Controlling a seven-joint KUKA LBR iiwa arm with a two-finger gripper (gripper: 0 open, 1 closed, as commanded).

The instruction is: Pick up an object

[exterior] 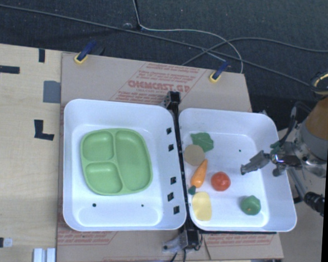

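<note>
The right bin (265, 129) holds several toy foods: a green leafy piece (202, 140), a tan round piece (194, 155), an orange carrot (199, 173), a red tomato (220, 181), a yellow piece (201, 206) and a green pepper (250, 205). My gripper (262, 166) hangs over the right side of this bin, reaching in from the right. It is open, with nothing between its fingers. One finger (252, 163) points left toward the tomato and stays apart from it. The pepper lies below the gripper.
The left bin (75, 116) holds a green divided plate (116, 160). A black divider with clips (176, 156) runs between the bins. Cables cross the dark floor behind the bench. The white floor of the right bin (235, 146) shows bare between the foods and the gripper.
</note>
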